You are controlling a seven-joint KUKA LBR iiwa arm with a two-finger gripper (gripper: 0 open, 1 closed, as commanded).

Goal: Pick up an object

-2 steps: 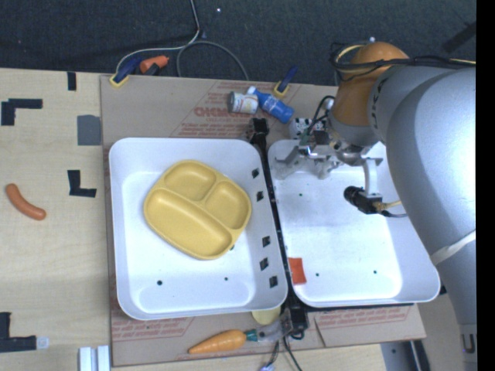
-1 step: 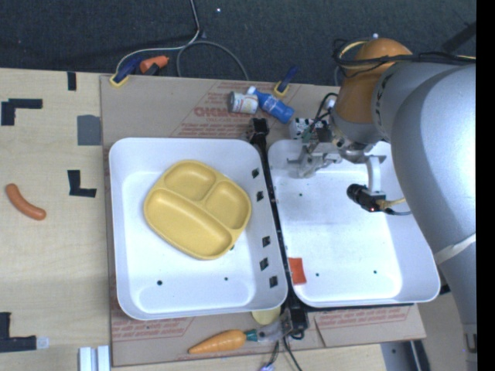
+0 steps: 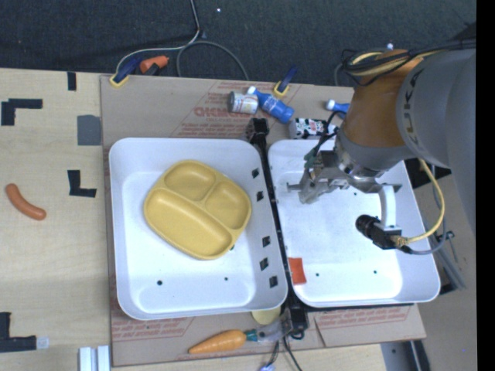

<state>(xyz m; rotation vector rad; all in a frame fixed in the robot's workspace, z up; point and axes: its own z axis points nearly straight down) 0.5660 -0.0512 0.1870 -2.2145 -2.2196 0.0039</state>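
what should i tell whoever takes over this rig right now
End effector: low over the upper left of the right white bin; whether it is open or shut is unclear.
Things: a yellow divided plastic plate lies in the left white bin; a small orange tag lies at the right bin's lower left.
Done: nothing visibly lifted.
Left: grasp and lift an object.
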